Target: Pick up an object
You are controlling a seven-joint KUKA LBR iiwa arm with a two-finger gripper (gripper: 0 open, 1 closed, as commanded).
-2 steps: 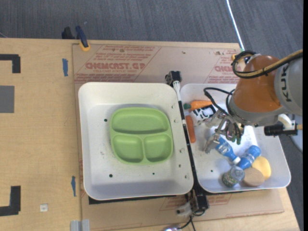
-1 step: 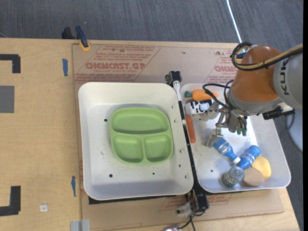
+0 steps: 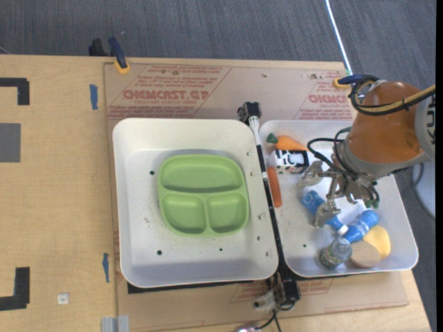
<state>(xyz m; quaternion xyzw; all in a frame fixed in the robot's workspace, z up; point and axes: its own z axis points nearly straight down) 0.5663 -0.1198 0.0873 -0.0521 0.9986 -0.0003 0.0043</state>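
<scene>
My gripper (image 3: pixel 318 196) hangs over the middle of the right bin (image 3: pixel 398 185), under the orange wrist band, with its metal fingers spread open. A small blue cylinder (image 3: pixel 311 200) lies on the bin floor just between and below the fingertips; I do not see it lifted. Close by to the lower right lie a blue and white bottle (image 3: pixel 360 227), a yellow piece (image 3: pixel 379 239), a tan lump (image 3: pixel 365 256) and a clear round thing (image 3: pixel 335 254).
An orange carrot (image 3: pixel 287 142) and a black and white toy (image 3: pixel 291 159) sit at the right bin's far left. An orange stick (image 3: pixel 274 185) lies along the divider. The left bin (image 3: pixel 131 185) holds a green divided plate (image 3: pixel 203 194).
</scene>
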